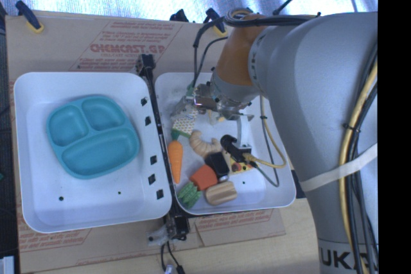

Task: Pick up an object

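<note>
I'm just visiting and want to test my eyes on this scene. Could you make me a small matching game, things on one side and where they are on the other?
Things:
1. blue divided plate
2. carrot
3. tan wooden block
4. claw

Places:
A. near front edge of the right bin
B. left bin
C. over the back part of the right bin
D. along the right bin's left wall

Pairs: 1-B, 2-D, 3-A, 4-C
</note>
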